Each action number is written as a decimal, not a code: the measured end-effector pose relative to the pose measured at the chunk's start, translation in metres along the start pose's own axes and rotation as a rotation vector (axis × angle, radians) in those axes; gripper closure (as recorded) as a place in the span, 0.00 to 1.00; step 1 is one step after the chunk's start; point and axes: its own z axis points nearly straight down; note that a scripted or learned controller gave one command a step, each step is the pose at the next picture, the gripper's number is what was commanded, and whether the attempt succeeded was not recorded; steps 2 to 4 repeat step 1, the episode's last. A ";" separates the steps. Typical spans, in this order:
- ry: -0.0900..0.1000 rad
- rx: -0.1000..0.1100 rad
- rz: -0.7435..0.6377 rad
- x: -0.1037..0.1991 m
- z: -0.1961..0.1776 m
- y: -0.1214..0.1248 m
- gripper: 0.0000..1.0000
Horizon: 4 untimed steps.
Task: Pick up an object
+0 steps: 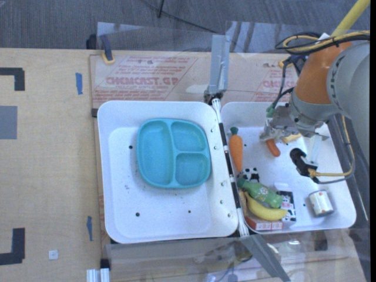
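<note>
The gripper (275, 135), open or closed I could not tell, hung right of the carrot (235, 148) over a small orange piece (274, 148), which might have rolled aside if nudged off-centre.

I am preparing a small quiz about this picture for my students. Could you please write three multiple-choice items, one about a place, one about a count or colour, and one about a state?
1. Where does the teal plate lie?
A. in the left bin
B. in the right bin
C. on the wooden bench

2. How many compartments has the teal plate?
A. two
B. three
C. five

3. How does the carrot lie?
A. inside the teal plate
B. standing upright on its tip
C. flat on the floor of the right bin

Answers:
1 A, it sits inside the left bin.
2 B, ridges split it into three sections.
3 C, it rests lengthwise beside the bin's left wall.
</note>
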 end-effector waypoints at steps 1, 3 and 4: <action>0.005 0.010 0.092 0.075 -0.085 -0.021 1.00; 0.005 0.010 0.092 0.075 -0.085 -0.021 1.00; 0.005 0.010 0.092 0.075 -0.085 -0.021 1.00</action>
